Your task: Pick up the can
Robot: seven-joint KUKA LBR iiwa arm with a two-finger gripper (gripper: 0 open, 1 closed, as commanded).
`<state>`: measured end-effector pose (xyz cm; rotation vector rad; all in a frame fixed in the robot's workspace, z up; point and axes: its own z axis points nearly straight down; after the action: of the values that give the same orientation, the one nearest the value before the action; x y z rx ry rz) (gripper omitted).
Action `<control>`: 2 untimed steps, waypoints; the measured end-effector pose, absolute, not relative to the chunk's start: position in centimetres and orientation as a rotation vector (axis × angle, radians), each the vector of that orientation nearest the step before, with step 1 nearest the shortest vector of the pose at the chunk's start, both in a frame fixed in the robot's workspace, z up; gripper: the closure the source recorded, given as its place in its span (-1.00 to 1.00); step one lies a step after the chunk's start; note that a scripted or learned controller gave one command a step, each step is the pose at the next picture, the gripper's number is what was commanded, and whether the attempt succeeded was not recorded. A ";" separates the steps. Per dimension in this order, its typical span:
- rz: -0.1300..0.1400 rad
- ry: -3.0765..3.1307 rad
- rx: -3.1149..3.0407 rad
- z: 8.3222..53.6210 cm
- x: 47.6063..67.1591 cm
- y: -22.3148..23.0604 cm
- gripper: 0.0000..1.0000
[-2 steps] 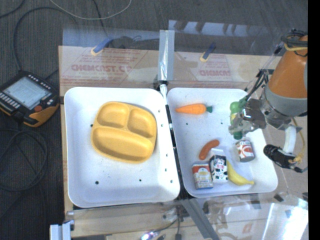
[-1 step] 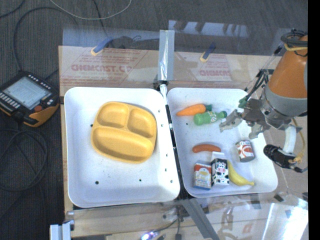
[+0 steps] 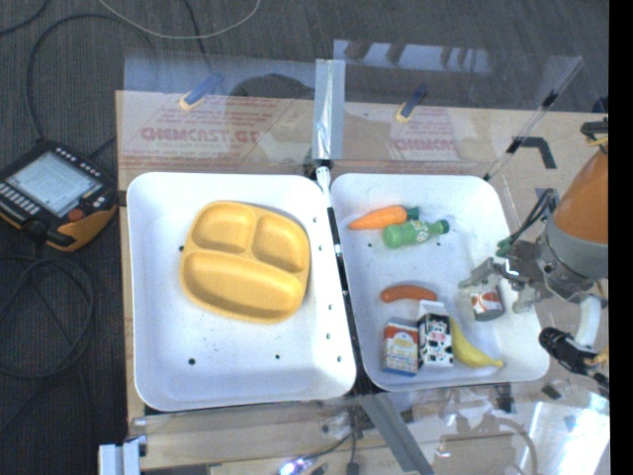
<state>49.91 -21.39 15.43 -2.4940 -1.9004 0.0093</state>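
Can point(image 3: 486, 304) and gripper point(image 3: 492, 287) are seen together at the right side of the right bin point(image 3: 460, 191), the can lying directly beneath the fingers, which straddle it from above. One finger is seen at the can's left and one at its right, so the gripper is judged to be spread about as wide as the can, with the can between the fingers; whether it is truly clamped cannot be told. The can appears small, white and grey with a red mark, and its long axis cannot be made out from this slant. The arm point(image 3: 584, 216) is reached in from the right, its orange band just above the wrist.

A yellow banana point(image 3: 473, 349) is seen just below and left of the can, near but apart. Two small cartons point(image 3: 418, 344) stand beside the banana, a sausage point(image 3: 407, 292) lies to the can's left, and a carrot point(image 3: 377, 219) and a green bottle point(image 3: 415, 232) lie well apart toward the far rim. The bin's right wall is close to the can, so little room is left on that side.

In the left bin point(image 3: 158, 364) a yellow tray point(image 3: 247, 260) is held. Both bins rest on a bench point(image 3: 227, 127), and a pendant point(image 3: 54, 196) lies on the dark floor.
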 end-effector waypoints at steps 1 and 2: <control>-0.019 -1.759 -2.587 8.9 52.3 -20.1 -1.00; -0.019 -1.759 -2.601 9.6 52.3 -20.5 1.00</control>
<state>52.33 -20.50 9.56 -2.6006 -1.7587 -0.0187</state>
